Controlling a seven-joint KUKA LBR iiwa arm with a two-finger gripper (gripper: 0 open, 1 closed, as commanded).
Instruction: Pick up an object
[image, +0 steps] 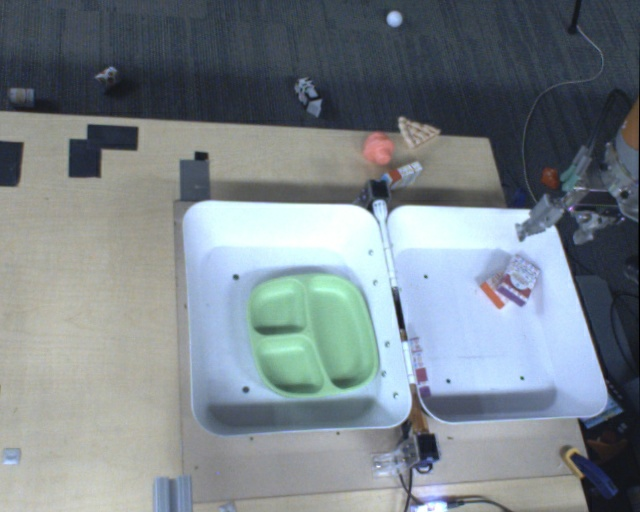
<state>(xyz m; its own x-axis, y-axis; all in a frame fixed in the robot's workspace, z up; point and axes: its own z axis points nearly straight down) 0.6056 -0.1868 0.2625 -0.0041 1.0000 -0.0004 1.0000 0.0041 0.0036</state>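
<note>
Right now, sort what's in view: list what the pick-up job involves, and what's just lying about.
Job:
- small packet in the right bin
- green divided tray in the left bin
- gripper at the right bin's upper right edge

Lying about:
- pink ball on the bench
- small tube beside it
- white ball on the floor

Two white bins (200, 330) sit on a pale wood bench (90, 330). The left one's divided tray (312, 335) is soft green. The right one's small packet (512, 281) is white with purple print and an orange edge (lettering unreadable). A pink ball (378, 148) lies beyond.
</note>
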